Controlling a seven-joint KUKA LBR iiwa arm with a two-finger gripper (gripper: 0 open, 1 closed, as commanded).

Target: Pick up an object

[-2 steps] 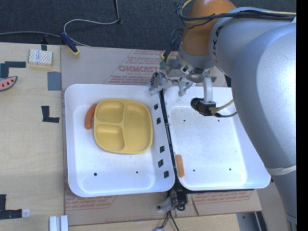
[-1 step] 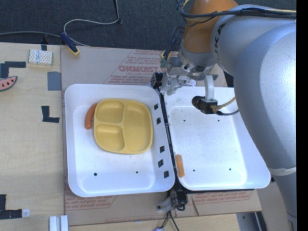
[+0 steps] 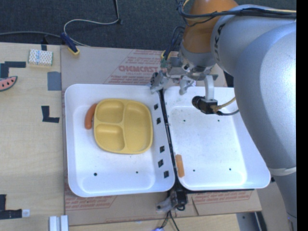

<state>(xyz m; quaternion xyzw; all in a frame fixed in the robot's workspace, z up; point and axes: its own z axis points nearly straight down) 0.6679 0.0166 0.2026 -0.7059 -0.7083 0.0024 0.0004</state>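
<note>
A yellow divided plate [image 3: 122,126] lies in the left bin [image 3: 115,179]. An orange sausage-shaped object [image 3: 89,117] rests against the plate's left edge. A second small orange piece [image 3: 179,165] lies at the left wall of the right bin [image 3: 216,148]. My gripper [image 3: 170,86] hangs above the far end of the ridge between the two bins, well away from all three objects. Its two fingertips stand apart with nothing between them.
The grey arm and its orange band [image 3: 204,20] cover the right side and the far right corner of the right bin. A patterned block [image 3: 40,57] and a watermelon-slice toy [image 3: 8,83] lie on the bench at left. Cables run behind the bins.
</note>
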